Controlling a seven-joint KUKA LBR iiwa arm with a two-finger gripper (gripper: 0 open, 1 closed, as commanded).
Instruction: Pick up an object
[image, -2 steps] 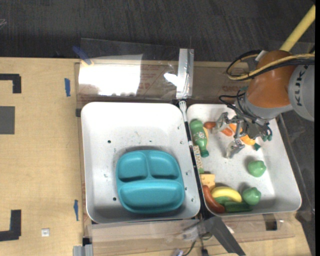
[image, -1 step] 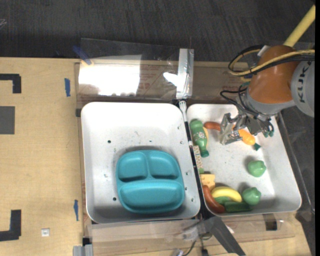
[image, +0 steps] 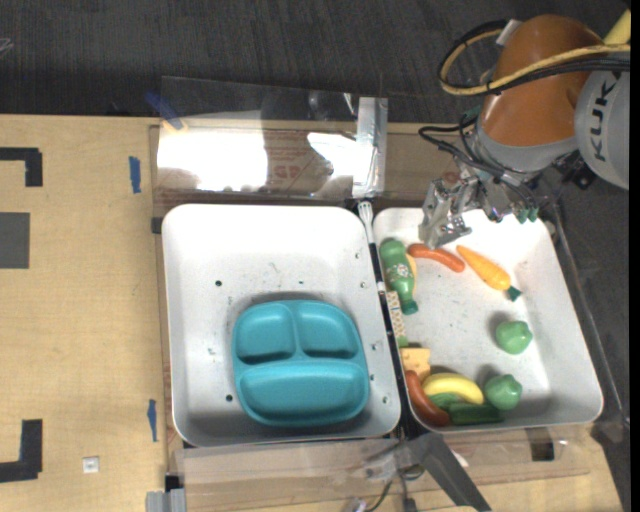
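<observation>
A teal divided tray (image: 298, 365) lies in the white left bin (image: 200, 250). In the white right bin (image: 560, 330) are an orange carrot (image: 487, 268), a red-orange pepper (image: 438, 258), a green bottle (image: 399, 275), a yellow banana (image: 452, 386) and 2 green pieces (image: 513, 336). The counter (image: 70, 300) is tan with black and blue tape marks.

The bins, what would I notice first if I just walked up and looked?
Probably the big teal divided tray lying in the left bin. Next come the bright toy foods in the right bin: an orange carrot near the top and a yellow banana at the bottom edge. The robot's orange-banded arm leans in from the upper right, with its hand hanging over the top of that right bin.
</observation>
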